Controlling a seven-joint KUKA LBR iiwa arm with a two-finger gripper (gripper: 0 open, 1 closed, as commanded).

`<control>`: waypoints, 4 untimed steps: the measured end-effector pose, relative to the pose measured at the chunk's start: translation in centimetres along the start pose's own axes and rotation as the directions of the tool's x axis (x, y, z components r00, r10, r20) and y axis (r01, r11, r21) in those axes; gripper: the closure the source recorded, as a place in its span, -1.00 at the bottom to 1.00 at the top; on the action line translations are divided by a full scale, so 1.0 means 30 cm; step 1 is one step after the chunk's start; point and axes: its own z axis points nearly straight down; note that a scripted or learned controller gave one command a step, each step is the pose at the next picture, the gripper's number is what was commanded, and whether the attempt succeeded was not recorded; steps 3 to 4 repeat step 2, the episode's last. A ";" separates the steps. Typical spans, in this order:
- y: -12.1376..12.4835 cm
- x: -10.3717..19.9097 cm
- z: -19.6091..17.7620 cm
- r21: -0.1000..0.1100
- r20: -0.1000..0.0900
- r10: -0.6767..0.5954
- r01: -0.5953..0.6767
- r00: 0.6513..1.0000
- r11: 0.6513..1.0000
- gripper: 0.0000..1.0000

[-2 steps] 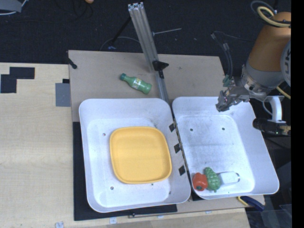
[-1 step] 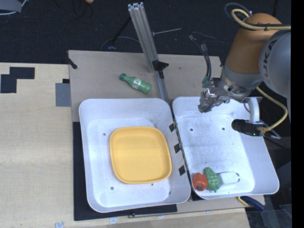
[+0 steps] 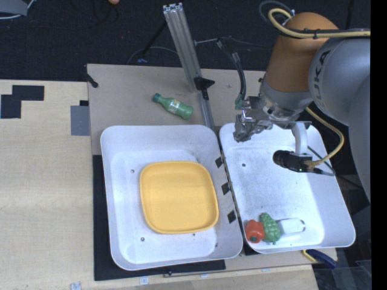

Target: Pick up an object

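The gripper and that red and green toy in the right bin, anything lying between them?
No: between the gripper and the toy, the camera view shows bare white bin floor.

Grey, rounded arm casing (image 3: 341,71) up and to the right of the pincer, with dark lettering, partly cut off, along its left curve. Broad orange band (image 3: 296,56), smooth and domed, directly above and right of the pincer. Beneath that band, a silvery metal wrist block (image 3: 272,109). Pincer (image 3: 243,130) itself small, grey metal, cluttered with brackets. Yellow cable (image 3: 279,14) looped over the orange dome; another yellow cable curving down to the right. Black hose (image 3: 240,71) rising just above the pincer. White bracket and black cylindrical unit (image 3: 291,160) lower right.
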 end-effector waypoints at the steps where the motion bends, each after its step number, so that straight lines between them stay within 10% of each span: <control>1: 0.030 0.195 -0.018 0.000 0.000 -0.001 0.001 1.000 1.000 1.00; 2: 0.092 0.369 -0.014 0.001 0.000 0.000 0.000 1.000 1.000 1.00; 4: 0.092 0.369 -0.014 0.001 0.000 0.000 0.000 1.000 1.000 1.00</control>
